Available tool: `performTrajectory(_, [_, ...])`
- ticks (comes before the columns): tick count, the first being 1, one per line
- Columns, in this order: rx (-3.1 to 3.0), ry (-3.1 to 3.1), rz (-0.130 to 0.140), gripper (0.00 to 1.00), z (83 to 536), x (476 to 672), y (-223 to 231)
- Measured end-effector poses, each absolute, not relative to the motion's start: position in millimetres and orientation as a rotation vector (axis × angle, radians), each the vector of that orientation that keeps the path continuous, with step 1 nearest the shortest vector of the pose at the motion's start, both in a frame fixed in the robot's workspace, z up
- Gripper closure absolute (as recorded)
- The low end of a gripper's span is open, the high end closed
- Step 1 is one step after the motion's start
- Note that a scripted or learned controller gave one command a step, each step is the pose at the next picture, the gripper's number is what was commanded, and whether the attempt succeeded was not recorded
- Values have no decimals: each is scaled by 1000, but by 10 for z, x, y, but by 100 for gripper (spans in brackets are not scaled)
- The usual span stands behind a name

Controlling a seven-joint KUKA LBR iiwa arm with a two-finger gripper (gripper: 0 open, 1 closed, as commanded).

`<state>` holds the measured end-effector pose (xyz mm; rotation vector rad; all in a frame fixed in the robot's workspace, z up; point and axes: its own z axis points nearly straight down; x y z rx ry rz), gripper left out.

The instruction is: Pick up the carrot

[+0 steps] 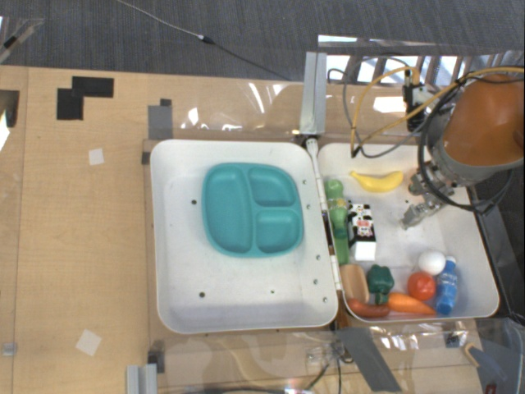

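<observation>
The carrot (410, 304) is orange and tapered. It lies flat along the front wall of the right bin (472, 228), between a red chili (369, 309) and a blue bottle (445, 290). My gripper (416, 213) hangs over the middle right of that bin, below the orange wrist band (488, 121). It is well behind the carrot and nothing is seen in it.
Around the carrot are a red tomato (422, 285), a white ball (431, 262), a broccoli (379, 279) and a tan bread piece (354, 281). A banana (377, 180), green items (335, 212) and a black-and-white box (361, 223) lie further back. The left bin (176, 294) holds a teal divided plate (253, 209).
</observation>
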<state>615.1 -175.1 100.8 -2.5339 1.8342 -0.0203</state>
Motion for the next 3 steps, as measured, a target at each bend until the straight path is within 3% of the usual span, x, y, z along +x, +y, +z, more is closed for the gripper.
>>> performTrajectory(1, [-2471, 1926, -13, 100, 903, 5736, -1138])
performTrajectory(2, [-2815, 1378, -13, 100, 1448, 6065, -1094])
performTrajectory(3, [-3029, 818, -13, 100, 878, 6580, -1104])
